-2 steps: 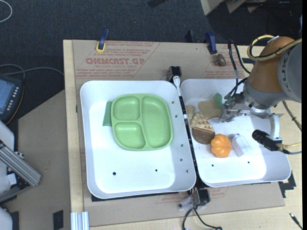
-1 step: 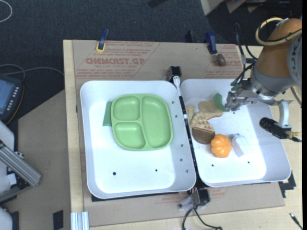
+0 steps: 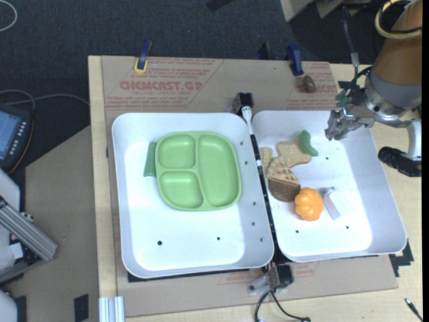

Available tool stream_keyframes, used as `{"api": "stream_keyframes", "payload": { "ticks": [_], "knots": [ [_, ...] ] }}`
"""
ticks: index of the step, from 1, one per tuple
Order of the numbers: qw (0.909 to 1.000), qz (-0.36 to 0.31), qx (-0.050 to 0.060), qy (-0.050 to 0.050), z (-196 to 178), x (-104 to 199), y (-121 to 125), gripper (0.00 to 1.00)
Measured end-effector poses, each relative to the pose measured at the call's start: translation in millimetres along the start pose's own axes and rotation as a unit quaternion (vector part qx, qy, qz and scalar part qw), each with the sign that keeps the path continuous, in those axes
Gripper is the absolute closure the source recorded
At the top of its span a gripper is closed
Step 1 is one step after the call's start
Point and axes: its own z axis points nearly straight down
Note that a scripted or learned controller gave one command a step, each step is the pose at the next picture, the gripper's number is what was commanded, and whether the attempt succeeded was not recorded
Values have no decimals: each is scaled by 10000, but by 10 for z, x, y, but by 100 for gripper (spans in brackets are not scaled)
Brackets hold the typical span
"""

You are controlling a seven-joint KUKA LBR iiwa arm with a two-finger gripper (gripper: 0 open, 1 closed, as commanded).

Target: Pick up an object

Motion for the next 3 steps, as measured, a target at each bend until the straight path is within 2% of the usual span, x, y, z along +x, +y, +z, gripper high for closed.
{"api": "stream_keyframes", "payload": {
  "ticks": [1,3],
  "knots": [
    [10000,2,22,5,-136,-1,9,100],
    [10000,-8,62,20,-251,937,-444,100]
  ]
}}
